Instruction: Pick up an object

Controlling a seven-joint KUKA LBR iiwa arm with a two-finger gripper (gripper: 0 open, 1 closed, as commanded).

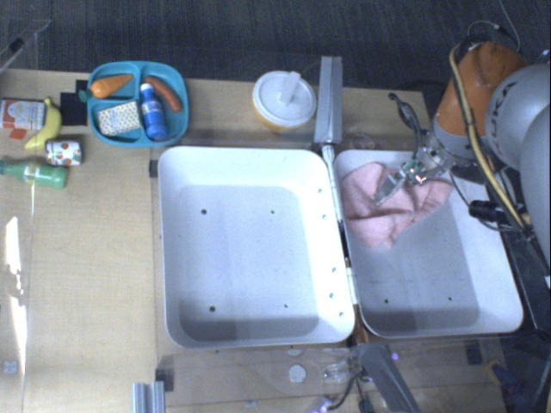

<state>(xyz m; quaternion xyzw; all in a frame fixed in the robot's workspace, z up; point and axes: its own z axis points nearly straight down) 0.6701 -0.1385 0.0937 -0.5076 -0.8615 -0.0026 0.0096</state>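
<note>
The arm (495, 101) is reaching in from the right, its orange band showing above the grey wrist, and the gripper (398, 184) is hanging low over the far part of the right bin (482, 299). Its thin fingers are pointing down and left onto a crumpled pink cloth (379, 218), and the tips are sitting against the fabric; whether they are open or pinching a fold, I cannot tell from here. The cloth is lying in the far left part of that bin, close to the wall it shares with the left bin (250, 256). Beyond the bins, a white cup with a lid (284, 100) is standing on the bench. Further left, a blue divided tray (138, 101) is holding toy food, and a toy banana (45, 126), a small can (64, 152) and a green bottle (34, 174) are lying near the left edge
</note>
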